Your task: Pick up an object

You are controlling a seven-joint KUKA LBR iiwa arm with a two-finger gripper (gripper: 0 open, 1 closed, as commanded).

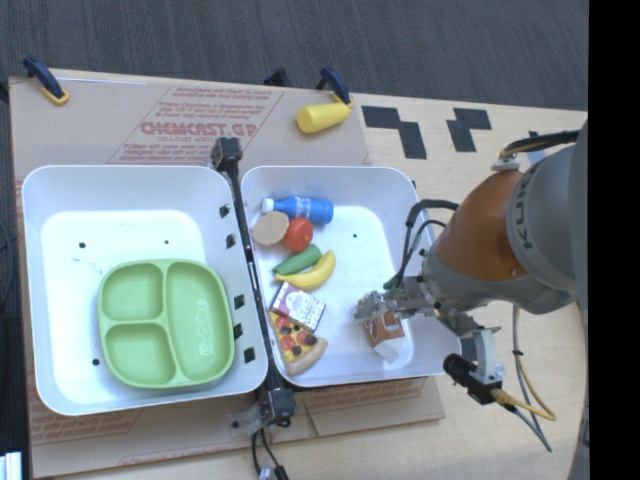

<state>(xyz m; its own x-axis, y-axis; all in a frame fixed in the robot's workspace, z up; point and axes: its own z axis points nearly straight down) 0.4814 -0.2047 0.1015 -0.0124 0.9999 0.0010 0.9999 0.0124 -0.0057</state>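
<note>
The right bin holds several toy foods: a blue bottle, a tan round disc, a red tomato, a green pepper, a yellow banana, a small printed box and a pizza slice. My gripper hangs low over the bin's near right part, right over a brown and white item. The wrist hides how the two meet.
The left bin carries a green divided tray. A yellow object lies on the cardboard sheet behind the bins. Black clips join the bins at the middle seam. The arm's orange band looms over the right rim.
</note>
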